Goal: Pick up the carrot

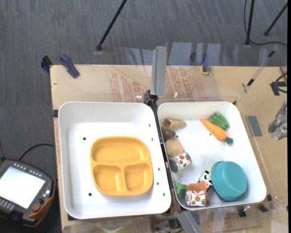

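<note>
The carrot [214, 128] is orange with a green leafy top and lies slantwise at the back of the right bin [242, 111]. A second small green tip shows at its lower right end. My gripper [279, 125] is at the far right edge of the view, outside the right bin and well to the right of the carrot. It is partly cut off there, and nothing shows in it.
The right bin also holds a teal bowl [229, 180], a small printed cup [181, 161], a strawberry carton [197, 196], brown and tan food pieces [172, 135] and a cow-patterned toy [205, 178]. A yellow divided plate [121, 165] sits in the left bin [68, 130].
</note>
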`<state>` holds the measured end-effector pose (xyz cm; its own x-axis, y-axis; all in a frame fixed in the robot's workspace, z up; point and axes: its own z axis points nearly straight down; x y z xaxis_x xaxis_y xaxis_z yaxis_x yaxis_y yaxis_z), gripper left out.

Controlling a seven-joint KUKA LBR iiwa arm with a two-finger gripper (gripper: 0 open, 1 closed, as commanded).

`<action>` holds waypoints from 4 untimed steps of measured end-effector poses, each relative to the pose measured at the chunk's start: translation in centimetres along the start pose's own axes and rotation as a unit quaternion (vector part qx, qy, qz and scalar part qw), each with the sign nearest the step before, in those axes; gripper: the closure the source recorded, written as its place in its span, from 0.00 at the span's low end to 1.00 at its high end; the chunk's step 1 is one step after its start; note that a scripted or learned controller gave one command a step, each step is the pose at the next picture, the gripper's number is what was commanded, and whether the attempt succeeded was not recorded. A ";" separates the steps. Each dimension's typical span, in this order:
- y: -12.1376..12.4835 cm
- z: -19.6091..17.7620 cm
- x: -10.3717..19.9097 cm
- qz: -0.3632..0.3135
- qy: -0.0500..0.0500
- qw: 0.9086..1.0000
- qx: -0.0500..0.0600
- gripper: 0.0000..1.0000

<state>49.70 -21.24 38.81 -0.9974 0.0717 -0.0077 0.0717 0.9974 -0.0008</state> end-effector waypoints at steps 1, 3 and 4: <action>0.1 6.1 2.0 -0.086 0.005 0.996 -0.002 1.00; 0.2 2.5 0.9 -0.234 0.003 0.972 -0.002 1.00; 0.2 -0.6 1.0 -0.279 0.001 0.960 -0.002 1.00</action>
<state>48.74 -20.99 39.36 -0.8808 -0.4734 -0.0043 -0.4734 0.8808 -0.0011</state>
